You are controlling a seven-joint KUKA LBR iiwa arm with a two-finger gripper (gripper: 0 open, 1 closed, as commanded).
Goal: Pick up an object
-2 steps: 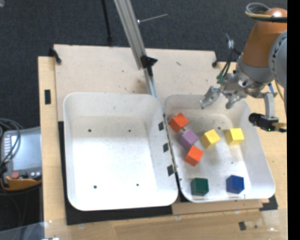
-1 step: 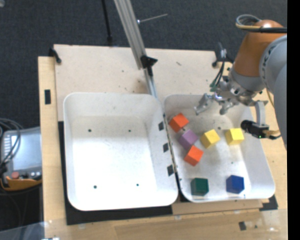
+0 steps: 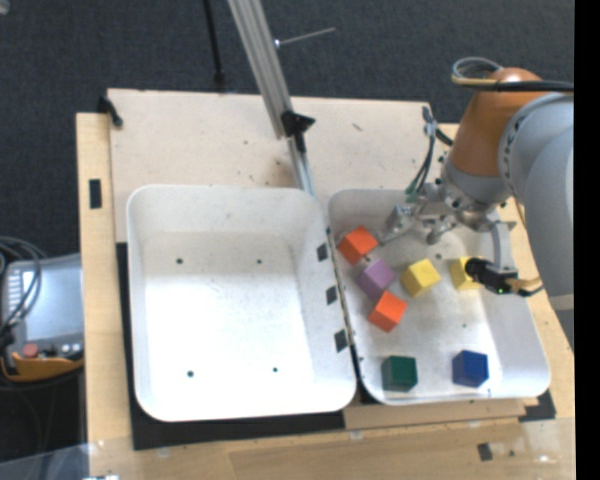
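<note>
**Arm over the right bin, seven blocks on its floor**

From my remote station I take the purple cube-shaped block [image 3: 377, 274] as the landmark. It lies on the floor of the right shallow white plastic bin [image 3: 525, 353], near that bin's left wall. Touching it at the upper left is an orange cube [image 3: 357, 244]; touching it at the lower right is a second orange cube [image 3: 387, 310]. Just right of the purple block sits a yellow cube [image 3: 419, 276], and farther right a second yellow block [image 3: 461, 272], partly covered by a black part of the arm's tooling. Below and right of the landmark, near the bin's front wall, stand a dark green cube [image 3: 400, 372] and a blue cube [image 3: 470, 367], apart from each other. The grey-and-orange arm's two-finger gripper [image 3: 427, 218] hangs above and to the right of the purple block, over the bin's far end; I cannot tell whether it is spread or closed, and I see no block in it. The left shallow white bin [image 3: 150, 298] lies left of the landmark.
</note>
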